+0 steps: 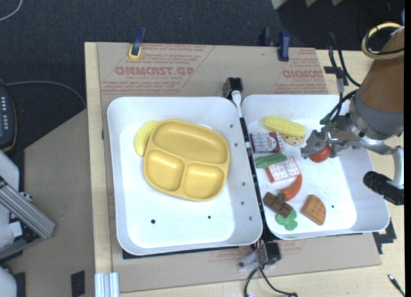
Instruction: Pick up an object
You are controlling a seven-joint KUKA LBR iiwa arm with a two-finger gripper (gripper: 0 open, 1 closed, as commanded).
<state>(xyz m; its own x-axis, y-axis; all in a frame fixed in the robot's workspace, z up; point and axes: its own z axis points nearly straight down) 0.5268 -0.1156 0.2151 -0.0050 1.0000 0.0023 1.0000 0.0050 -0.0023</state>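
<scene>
My gripper [322, 143] hangs low over the right bin [350, 189], in its upper right part. A small red round toy [322, 155] lies directly under the gripper, partly covered by it; whether it is gripped cannot be made out. To the left lie a yellow corn cob [284, 125], a round tan piece [295, 140], two red-and-white packets [264, 141] [281, 171] and a green pod [270, 159]. Nearer the front are an orange-red pepper [293, 188], a brown chocolate piece [277, 202], a green toy [287, 222] and a brown waffle [314, 209].
The left bin [122, 180] holds a yellow divided plate [186, 159] with a yellow piece [144, 136] poking out at its upper left. A black divider strip [247, 161] runs between the bins. The arm's grey body [382, 106] stands over the right bin's far right edge.
</scene>
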